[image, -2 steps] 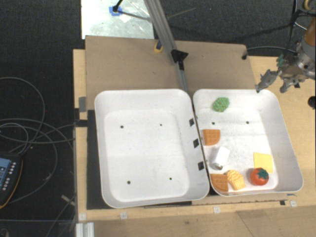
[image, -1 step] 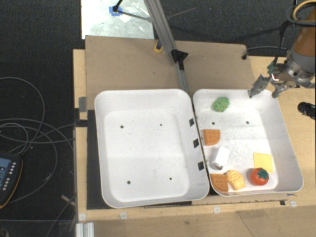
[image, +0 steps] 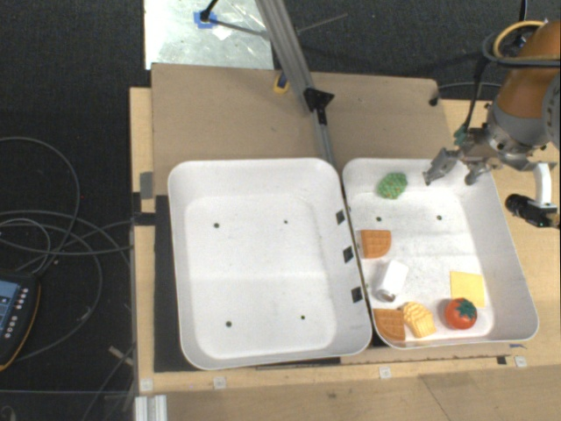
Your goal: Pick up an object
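My gripper (image: 454, 173) hangs over the far right corner of the right bin (image: 517, 261), its two fingers spread open with nothing between them. A green broccoli-like piece (image: 392, 185) lies just left of it on the bin floor. Further toward the front lie an orange waffle piece (image: 375, 243), a white block (image: 391, 278), a yellow cheese square (image: 467, 286), a red tomato (image: 461, 313), a yellow corn-like piece (image: 419, 319) and another orange piece (image: 389, 324).
The left bin (image: 188, 191) sits beside the right one, joined by black clips (image: 348, 254). A slanted grey pole (image: 289, 42) crosses the back of the bench. Cables and a pendant (image: 13, 310) lie on the floor at the left.
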`<action>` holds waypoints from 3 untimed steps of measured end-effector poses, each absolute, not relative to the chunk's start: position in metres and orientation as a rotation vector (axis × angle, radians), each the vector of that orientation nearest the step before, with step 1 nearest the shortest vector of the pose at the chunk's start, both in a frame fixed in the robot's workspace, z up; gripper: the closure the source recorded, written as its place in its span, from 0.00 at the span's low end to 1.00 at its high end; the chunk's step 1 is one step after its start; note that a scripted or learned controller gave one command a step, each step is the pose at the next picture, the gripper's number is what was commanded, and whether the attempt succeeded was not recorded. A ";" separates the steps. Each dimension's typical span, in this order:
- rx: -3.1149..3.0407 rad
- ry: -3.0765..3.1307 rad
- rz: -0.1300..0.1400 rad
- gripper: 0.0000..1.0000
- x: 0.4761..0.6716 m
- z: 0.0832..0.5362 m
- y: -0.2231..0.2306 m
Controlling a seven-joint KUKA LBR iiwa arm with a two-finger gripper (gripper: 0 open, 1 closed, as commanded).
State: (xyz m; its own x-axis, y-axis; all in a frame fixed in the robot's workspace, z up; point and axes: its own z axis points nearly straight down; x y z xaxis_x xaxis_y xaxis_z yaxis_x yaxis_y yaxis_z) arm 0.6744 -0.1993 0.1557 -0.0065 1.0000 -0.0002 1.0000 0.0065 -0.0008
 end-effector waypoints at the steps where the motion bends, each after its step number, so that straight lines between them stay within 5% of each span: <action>1: -2.216 -2.237 -0.004 1.00 0.676 0.171 -0.200; 2: -2.220 -2.234 -0.007 1.00 0.678 0.226 -0.201; 3: -2.217 -2.232 -0.003 1.00 0.679 0.231 -0.201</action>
State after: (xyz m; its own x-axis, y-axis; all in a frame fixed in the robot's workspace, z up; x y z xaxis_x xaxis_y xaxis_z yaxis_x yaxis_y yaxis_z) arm 0.6792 -0.2006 0.2313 -0.0067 1.0000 -0.0015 1.0000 0.0067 0.0041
